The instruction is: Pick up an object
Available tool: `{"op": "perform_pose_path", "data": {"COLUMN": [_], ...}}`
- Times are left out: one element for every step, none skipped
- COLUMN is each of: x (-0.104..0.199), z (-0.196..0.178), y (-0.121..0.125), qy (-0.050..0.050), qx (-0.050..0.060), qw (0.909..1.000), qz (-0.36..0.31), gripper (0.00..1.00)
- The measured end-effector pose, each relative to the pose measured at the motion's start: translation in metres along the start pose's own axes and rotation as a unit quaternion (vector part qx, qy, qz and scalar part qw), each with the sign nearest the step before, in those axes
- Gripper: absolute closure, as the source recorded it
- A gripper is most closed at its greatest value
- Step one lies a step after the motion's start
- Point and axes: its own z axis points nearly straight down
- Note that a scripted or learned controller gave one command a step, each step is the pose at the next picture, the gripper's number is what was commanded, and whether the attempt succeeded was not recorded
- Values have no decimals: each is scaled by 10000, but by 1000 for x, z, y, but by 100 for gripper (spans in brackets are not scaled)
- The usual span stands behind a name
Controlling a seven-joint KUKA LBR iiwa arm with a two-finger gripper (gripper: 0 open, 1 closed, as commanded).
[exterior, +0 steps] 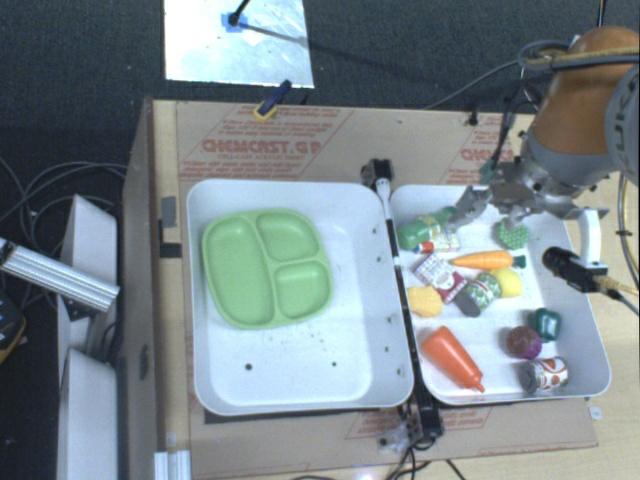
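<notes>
**Arm over right bin, nothing gripped**

Near right corner of the right shallow white bin (596, 368): small printed can (546, 373) on its side, dark purple round toy (522, 342) just far of it, teal block (546, 322) beside that. Near-left in the same bin: orange cone-shaped plastic toy (453, 357), lying at a slant. Mid bin, a tight cluster: yellow toy piece (424, 301), red-white checked packet (436, 269), green-white can (481, 292), yellow lemon-like toy (509, 284), all touching or just beside each other. Orange plastic carrot (485, 260) lies across, just far of the cluster. Far left: green plastic vegetable (417, 233). Far right: small green textured toy (513, 235).

Left shallow white bin (240, 378) holds a light green three-compartment plastic tray (267, 267).

Gripper (498, 203) sits over the far edge of the right bin, above the green textured toy; nothing visible between the jaws, but can't tell how wide they stand. Both bins on the cardboard-covered worktop (330, 138).
</notes>
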Motion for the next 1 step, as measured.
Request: {"op": "perform_pose_path", "data": {"x": [-49], "z": [124], "y": [4], "qy": [-20], "qx": [-87], "qw": [10000], "qz": [-13], "gripper": [0]}}
